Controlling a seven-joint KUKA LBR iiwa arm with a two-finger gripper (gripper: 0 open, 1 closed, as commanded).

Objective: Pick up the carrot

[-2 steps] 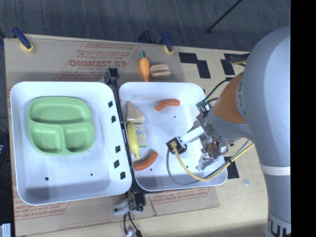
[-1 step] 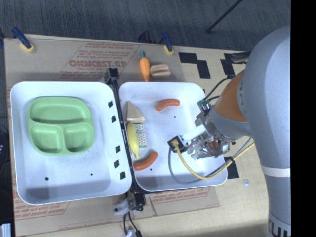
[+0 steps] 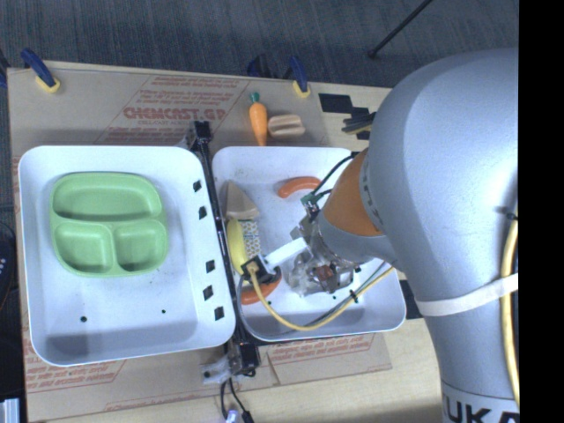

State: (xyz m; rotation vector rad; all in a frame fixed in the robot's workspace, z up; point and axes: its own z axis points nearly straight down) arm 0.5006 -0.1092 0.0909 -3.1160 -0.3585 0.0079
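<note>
Your big grey arm (image 3: 458,174) reaches in over the right white bin (image 3: 379,311). The left white bin (image 3: 35,236) carries a green divided plastic tray (image 3: 107,223). Your gripper (image 3: 310,276) sits low in the right bin near a yellow banana (image 3: 236,243); whether it's open or closed, you cannot tell. The small orange carrot with a green top (image 3: 257,123) lies outside on the desk (image 3: 132,104), just beyond that bin's far rim.

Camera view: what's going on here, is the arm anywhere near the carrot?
The arm reaches into the right bin, with its hand low over the floor, near a banana. The carrot is not in that bin: it lies on the bench just past the bin's far rim, beside a tan block. I cannot tell whether the hand holds anything. The left bin holds a green plate.
</note>
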